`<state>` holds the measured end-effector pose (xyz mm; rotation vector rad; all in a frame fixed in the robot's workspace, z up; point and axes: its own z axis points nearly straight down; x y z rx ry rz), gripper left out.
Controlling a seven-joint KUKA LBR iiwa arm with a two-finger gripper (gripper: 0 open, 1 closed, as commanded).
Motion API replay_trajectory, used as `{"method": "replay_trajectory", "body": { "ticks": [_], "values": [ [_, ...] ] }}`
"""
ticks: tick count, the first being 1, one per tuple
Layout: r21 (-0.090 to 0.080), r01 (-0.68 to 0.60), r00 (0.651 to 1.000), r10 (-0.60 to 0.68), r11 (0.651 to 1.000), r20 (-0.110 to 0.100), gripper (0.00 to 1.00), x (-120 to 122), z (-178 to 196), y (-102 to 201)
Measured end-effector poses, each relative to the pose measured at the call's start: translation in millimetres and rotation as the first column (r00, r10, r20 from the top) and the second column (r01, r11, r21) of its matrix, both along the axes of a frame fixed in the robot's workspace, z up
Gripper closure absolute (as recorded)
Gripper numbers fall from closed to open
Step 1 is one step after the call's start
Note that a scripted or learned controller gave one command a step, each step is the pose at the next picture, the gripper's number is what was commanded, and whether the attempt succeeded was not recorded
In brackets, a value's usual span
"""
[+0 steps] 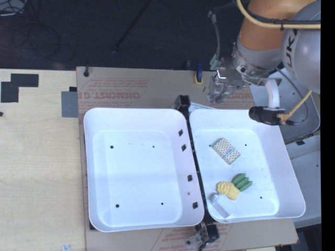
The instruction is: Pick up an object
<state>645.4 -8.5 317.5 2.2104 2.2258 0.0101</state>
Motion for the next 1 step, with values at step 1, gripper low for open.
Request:
{"method": "replay_trajectory", "body": {
  "ticks": [1],
  "values": [
    [0.001,0.001,1.0,-0.001,1.0,-0.004,1.0,-1.0,57.4,55.4]
  ]
}}
